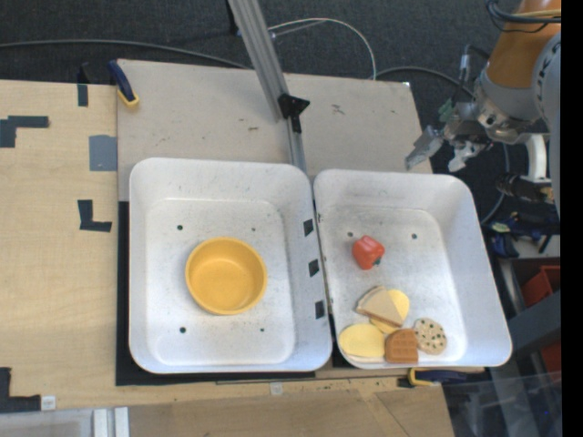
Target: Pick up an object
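My gripper (442,156) hangs above the far right corner of the right bin (474,244), just beyond its rim. Its two fingers stand apart, open, with nothing between them. Inside the right bin lies a small red piece (367,251) near the middle. At the bin's near edge sit a tan sandwich wedge (383,306), a yellow disc (362,341), a brown square piece (401,346) and a chocolate-chip cookie (430,336), all packed close together. A yellow bowl (226,275) stands upright in the left bin (155,198).
A slanted metal post (264,48) rises behind the bins, and cables trail across the dark floor at the back. A yellow-and-blue clamp (124,85) grips the board's far left corner. Wooden bench lies to the left.
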You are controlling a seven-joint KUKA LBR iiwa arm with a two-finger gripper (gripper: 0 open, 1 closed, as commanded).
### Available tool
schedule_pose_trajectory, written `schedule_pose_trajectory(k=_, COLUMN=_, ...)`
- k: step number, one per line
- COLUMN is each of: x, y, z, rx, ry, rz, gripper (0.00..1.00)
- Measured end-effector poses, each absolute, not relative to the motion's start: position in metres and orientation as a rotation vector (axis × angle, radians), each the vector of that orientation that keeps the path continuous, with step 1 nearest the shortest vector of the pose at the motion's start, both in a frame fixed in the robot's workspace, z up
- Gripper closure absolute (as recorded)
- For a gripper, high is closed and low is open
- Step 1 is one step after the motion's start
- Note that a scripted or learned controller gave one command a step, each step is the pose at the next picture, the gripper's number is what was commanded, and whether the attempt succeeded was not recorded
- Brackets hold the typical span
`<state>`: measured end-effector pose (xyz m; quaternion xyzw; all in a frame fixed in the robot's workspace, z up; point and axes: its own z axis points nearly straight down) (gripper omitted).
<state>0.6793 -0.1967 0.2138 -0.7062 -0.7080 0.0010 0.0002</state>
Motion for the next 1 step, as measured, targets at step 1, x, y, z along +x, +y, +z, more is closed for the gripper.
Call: schedule_pose_trajectory(k=1, x=0.6792, y=-0.1968, z=0.2138, rx=-2.219, ry=-2.224, rz=0.004, gripper=0.0)
